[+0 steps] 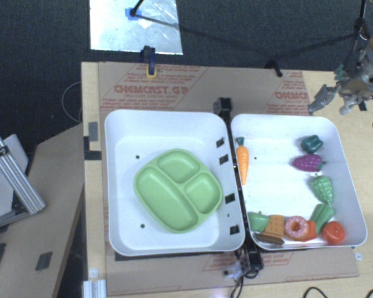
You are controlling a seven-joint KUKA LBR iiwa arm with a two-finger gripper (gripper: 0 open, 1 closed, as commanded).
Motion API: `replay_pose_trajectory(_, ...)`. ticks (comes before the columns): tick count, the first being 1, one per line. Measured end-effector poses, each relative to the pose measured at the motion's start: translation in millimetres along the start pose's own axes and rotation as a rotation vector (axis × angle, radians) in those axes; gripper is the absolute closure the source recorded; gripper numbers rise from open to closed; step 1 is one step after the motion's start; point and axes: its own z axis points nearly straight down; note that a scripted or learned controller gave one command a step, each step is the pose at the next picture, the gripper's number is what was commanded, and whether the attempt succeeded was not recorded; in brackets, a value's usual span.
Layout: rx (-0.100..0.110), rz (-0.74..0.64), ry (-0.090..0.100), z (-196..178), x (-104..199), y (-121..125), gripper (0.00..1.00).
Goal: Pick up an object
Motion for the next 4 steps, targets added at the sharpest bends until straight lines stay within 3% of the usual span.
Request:
replay_pose_trajectory(1,-0.012,-0.003,-0.003,-8,1,2,0.00)
replay_pose_trajectory(4,-0.009,-0.006,-0.002,149,6,18,0.00)
